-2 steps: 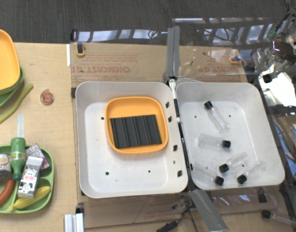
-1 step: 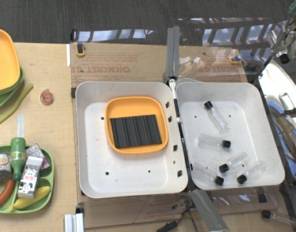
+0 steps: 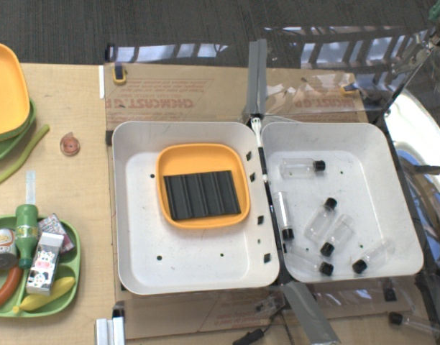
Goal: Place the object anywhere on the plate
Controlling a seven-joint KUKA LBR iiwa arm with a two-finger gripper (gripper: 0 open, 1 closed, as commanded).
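**Vials lie right of the plate, arm out of the bins**

The plate (image 3: 203, 185) sits in the left bin (image 3: 137, 214), orange, with a dark ribbed mat (image 3: 203, 195) across its middle. The likely objects, clear vials with black caps (image 3: 328, 225), lie scattered in the right bin (image 3: 392, 192), well apart from the plate and across the wall between the bins. One vial (image 3: 283, 214) lies along that wall, its long axis running up and down the view. The gripper's state cannot be told. Any carry, I judge, must run leftward over the wall.
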